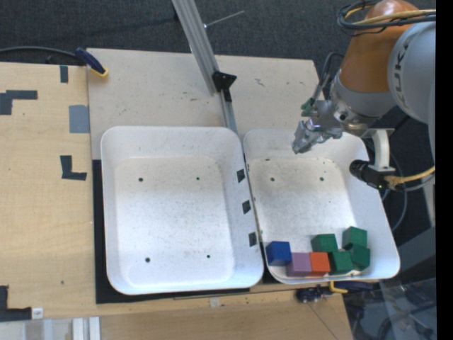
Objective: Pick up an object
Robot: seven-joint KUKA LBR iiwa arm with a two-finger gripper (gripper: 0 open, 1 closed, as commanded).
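Observation:
Several small blocks lie along the near edge of the right bin [368, 197]: a blue block [279, 252], a purple block [301, 263], an orange block [320, 262] and green blocks [345, 247]. My gripper [305, 141] hangs over the far edge of that bin, well away from the blocks. Nothing shows between its fingers.
The left bin [113, 190] sits beside the right one. A slanted metal rail [202, 44] with a black clamp runs down to the gap between the bins. A blue and yellow clamp [92, 62] lies at the far left of the bench.

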